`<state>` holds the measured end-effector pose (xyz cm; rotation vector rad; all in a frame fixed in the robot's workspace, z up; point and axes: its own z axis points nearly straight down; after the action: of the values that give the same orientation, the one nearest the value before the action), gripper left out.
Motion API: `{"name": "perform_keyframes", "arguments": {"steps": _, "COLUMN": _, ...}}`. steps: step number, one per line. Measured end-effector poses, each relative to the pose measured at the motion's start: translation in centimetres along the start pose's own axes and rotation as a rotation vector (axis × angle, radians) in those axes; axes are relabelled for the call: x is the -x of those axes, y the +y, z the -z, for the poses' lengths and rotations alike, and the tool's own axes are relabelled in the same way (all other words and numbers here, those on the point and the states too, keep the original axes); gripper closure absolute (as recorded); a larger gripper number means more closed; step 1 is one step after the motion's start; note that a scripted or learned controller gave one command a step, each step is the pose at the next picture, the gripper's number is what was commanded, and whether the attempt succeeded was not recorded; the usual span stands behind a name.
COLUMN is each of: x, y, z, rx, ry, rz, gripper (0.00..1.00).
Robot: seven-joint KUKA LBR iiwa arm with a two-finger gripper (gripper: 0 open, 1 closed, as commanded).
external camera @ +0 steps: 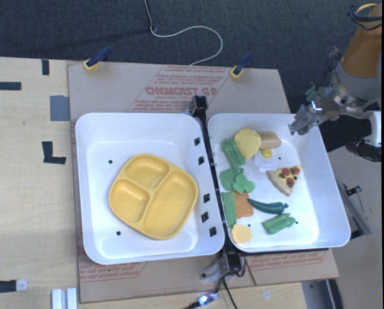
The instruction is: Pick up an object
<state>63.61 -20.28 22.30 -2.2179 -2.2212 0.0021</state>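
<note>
Tool [302, 122] hovering over the upper right rim of the right bin [327, 172], at the end of the grey arm [359, 56] reaching in from the right. Cannot tell how wide or close at this angle and size; nothing visible in its grasp.

Nothing picked so far, judging by the layout. All candidate objects lying in the right bin: yellow round piece [247, 141] near the top with a tan piece [269, 140] touching its right side, pizza slice [285, 179] just below, green leafy pieces [233, 166] along the left wall, orange piece [242, 206], dark green pepper [267, 205], small green bundle [279, 223], yellow disc [241, 234] at the bottom.

Left bin [95, 172] holding a yellow divided plate [154, 196].

Left to do, apparently: descend into the right bin, close on one object, lift it clear.
</note>
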Motion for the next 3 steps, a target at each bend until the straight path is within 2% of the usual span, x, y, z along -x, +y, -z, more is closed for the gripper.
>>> {"name": "perform_keyframes", "arguments": {"steps": 2, "x": -10.7, "y": -0.7, "z": -0.2, "rx": -0.003, "ry": 0.0, "rz": 0.003, "gripper": 1.0}}
{"name": "perform_keyframes", "arguments": {"steps": 3, "x": -16.3, "y": 0.9, "z": -1.1, "rx": -0.002, "ry": 0.001, "rz": 0.005, "gripper": 1.0}}
